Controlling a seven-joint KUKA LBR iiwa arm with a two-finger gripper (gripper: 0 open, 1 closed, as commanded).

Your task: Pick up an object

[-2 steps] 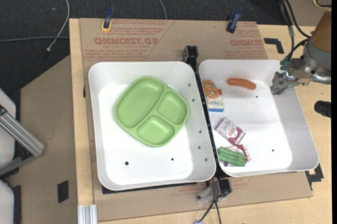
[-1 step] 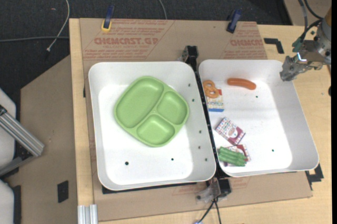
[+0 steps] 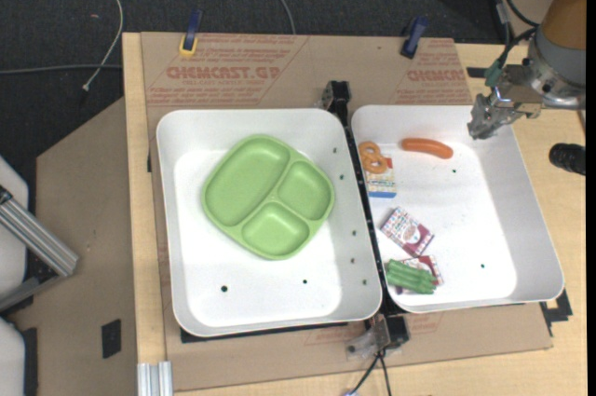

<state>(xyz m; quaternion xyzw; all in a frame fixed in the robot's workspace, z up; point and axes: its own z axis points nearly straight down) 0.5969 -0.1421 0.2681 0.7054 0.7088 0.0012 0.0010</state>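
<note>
Camera view, from my seat: I see the left bin (image 3: 182, 292) with a green divided plate (image 3: 268, 196) lying flat near its middle. Beside it, the right bin (image 3: 521, 226) carries the small items: a pretzel packet (image 3: 377, 169) by its left wall, a pink patterned packet (image 3: 406, 231) lower down, a green item (image 3: 411, 277) near the front edge, and an orange sausage-shaped piece (image 3: 427, 146) toward the back. My gripper (image 3: 488, 122) hangs over the right bin's back right rim, apart from every item; whether it is released or clenched I cannot tell.
</note>
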